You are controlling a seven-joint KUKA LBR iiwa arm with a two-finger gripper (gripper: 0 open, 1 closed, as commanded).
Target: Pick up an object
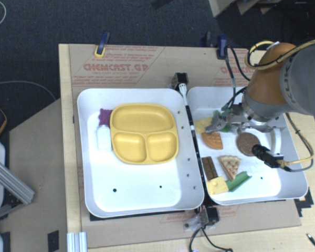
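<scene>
Camera view, left to right: dark carpet at the frame's left, then the bench (73, 140) under a brown sheet printed with red lettering. Left white bin (142, 193) sits mid-frame; in its upper half lies a yellow divided tray (144, 133), one long compartment above two smaller ones. Tucked against the tray's left edge are a purple item (104, 116) and, just below it, a white bottle-like piece (103, 138), both partly hidden by the tray. Right white bin (268, 188) lies just beside the left one, rims near touching. Contents, left side of that bin downward: a pale yellow piece (202, 125), an orange-brown wedge (214, 140) just under it, a dark brown bar (209, 167), a yellow block (217, 185) at the lower left, a green stick (239, 180) touching the block's right side, and a tan triangular slice (230, 165) above the stick. A round brown disc (247, 143) lies right of the wedge. Claw (220, 122) is down in the upper left part of the right bin, over the pale yellow piece and wedge; how far it is parted cannot be told, and nothing is visibly gripped. Grey arm with orange band (270, 83) fills the frame's upper right.
</scene>
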